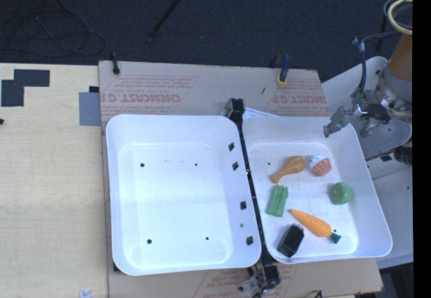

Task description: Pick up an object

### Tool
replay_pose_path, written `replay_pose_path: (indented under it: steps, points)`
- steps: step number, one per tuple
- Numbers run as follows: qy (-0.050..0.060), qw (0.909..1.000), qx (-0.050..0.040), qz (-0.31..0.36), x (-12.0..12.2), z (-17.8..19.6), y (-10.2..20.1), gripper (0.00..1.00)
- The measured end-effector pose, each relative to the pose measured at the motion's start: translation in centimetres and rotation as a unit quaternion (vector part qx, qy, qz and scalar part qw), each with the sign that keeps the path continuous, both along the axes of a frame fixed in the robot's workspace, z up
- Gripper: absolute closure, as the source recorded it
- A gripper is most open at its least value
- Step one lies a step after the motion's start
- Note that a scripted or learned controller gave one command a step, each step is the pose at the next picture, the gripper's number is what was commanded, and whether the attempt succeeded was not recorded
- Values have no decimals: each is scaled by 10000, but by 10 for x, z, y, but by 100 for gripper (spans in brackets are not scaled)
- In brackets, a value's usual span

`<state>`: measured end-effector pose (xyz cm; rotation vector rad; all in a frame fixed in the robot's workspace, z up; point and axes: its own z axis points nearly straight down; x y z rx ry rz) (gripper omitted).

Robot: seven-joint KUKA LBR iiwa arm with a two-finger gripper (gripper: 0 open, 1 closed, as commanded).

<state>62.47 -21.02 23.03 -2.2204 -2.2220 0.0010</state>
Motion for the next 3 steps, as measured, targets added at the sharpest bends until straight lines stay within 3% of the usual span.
replay_pose_path:
  steps: [1, 2, 3]
  points:
    - [-56, 10000, -24, -2, -6, -114, 8, 0]
    - [4, 10000, 20, 31, 20, -144, 89, 0]
    - [22, 10000, 9, -19, -71, -69, 87, 0]
